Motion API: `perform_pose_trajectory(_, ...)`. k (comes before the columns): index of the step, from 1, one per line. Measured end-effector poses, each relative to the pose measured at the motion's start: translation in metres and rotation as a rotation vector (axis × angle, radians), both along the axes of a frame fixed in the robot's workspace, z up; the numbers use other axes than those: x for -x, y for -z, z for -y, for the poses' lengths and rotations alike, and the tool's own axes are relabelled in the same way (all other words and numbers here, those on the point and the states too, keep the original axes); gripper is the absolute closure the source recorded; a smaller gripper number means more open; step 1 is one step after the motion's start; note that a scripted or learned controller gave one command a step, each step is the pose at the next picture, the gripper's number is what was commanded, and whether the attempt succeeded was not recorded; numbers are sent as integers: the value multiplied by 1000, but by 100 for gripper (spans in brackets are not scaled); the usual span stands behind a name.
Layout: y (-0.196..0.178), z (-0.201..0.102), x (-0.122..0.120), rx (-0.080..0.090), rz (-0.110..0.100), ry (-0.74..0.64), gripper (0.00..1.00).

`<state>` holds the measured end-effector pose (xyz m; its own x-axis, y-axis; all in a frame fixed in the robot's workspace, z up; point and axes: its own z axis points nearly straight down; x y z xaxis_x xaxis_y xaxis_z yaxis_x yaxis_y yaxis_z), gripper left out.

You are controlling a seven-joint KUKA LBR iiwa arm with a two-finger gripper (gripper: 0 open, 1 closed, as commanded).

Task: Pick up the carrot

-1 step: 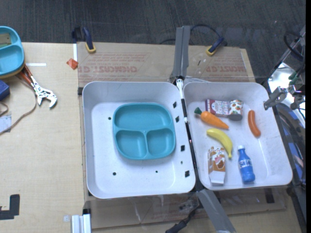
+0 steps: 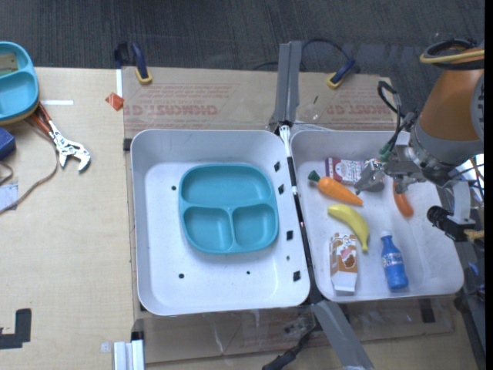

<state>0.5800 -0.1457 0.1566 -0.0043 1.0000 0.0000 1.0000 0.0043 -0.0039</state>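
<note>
The carrot [image 2: 340,190] is orange with a green top and lies slantwise in the upper left of the right bin [image 2: 431,287]. Its green end points toward the divider between the bins. My gripper [image 2: 373,177] hangs low over the same bin, just right of the carrot's thick end and next to a small brown and white box [image 2: 342,167]. It looks very close to the carrot, and I cannot make out whether they touch. The grey arm with its orange band [image 2: 451,114] comes in from the right.
A banana [image 2: 350,223], a small carton [image 2: 343,264] and a blue bottle [image 2: 394,263] lie in the right bin below the carrot. A second small orange piece [image 2: 402,200] sits under the wrist. The left bin [image 2: 154,230] holds a teal divided plate [image 2: 229,207].
</note>
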Motion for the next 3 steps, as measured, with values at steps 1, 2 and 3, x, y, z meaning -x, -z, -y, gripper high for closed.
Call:
perform_pose_trajectory(1,65,-38,-13,1,2,-12,0)
perform_pose_trajectory(2,64,-51,-52,1,4,-164,0)
perform_pose_trajectory(3,54,-49,-52,2,6,-163,100)
